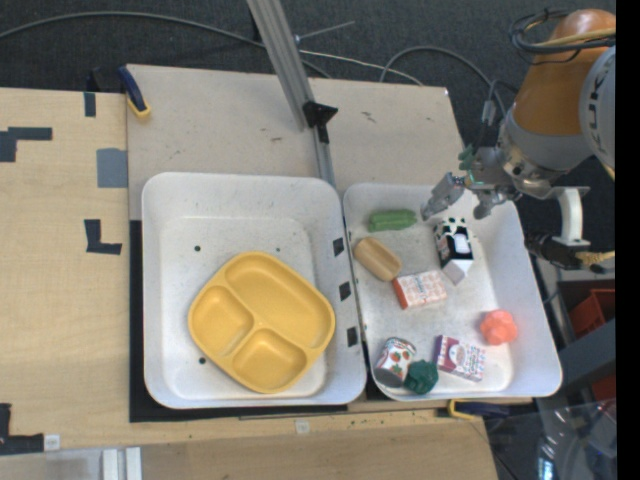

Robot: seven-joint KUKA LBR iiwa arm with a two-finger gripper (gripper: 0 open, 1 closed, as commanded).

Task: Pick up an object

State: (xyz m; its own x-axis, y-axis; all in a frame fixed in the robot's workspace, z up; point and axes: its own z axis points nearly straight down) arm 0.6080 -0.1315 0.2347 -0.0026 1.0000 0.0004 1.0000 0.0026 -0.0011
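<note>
My gripper hangs over the far end of the right bin, open, its two grey fingers spread with nothing between them. Just below it lies a black-and-white carton. A green pickle-shaped piece rests to its left, and a tan bread roll lies nearer the bin's left wall. A red-and-white box sits mid-bin, with an orange lump to its right. At the near end are a purple-and-white box, a round strawberry-print can and a dark green piece.
The left bin holds a yellow divided plate. A slanted metal pole rises behind the bins, ending by the wall between them. Cables trail across the dark floor at the back. The arm's orange band is at the upper right.
</note>
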